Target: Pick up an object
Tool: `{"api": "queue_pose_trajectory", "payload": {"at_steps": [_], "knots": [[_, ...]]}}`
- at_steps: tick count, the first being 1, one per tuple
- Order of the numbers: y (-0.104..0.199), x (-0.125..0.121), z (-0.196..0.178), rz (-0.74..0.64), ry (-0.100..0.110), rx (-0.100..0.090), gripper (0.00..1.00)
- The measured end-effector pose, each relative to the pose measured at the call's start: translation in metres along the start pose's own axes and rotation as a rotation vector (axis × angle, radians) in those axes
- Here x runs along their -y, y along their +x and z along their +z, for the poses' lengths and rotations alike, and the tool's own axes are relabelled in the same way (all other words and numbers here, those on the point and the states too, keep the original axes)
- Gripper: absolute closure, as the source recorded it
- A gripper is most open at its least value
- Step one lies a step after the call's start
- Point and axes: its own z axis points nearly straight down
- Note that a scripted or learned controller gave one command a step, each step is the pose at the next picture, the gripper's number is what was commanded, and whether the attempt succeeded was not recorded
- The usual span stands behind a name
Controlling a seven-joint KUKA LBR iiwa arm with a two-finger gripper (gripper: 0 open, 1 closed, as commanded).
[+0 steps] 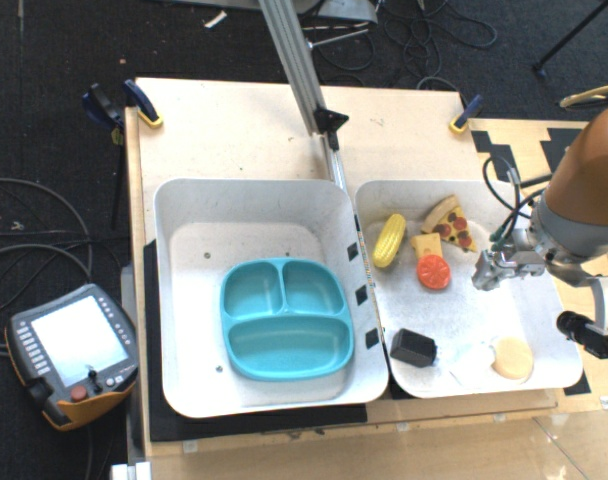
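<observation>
From the camera above, the arm comes in from the right and its jaws [496,268] hang over the right bin [544,338]. They are too small and blurry to tell if they are wide or narrow, and nothing shows between them.

The toys to pick from all lie in this bin, loose and a little apart, so each one can be grabbed alone. Just to the left of the jaws is a red tomato [434,272], the nearest toy. A small orange block [426,244] touches the tomato on its far side. A pizza slice [450,222] lies up and to the left of the jaws. A yellow corn cob [389,240] is further left, near the bin's wall. A black block [413,348] sits well below and to the left. A pale round cookie [512,359] lies below the jaws, near the front edge.

The left bin [184,268] is far to the left and holds a blue divided plate [284,318]. Both bins rest on the surface [234,128].

My guess is that the tomato is the easiest pick, since it is closest.
</observation>
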Motion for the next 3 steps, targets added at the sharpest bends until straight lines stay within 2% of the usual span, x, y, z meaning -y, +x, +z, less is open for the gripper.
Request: {"api": "queue_pose_trajectory", "payload": {"at_steps": [1,3], "knots": [[0.000,-0.002,-0.032,0.000,0.001,0.000,1.00],[0.111,0.000,-0.057,-0.006,0.005,-0.004,1.00]]}}
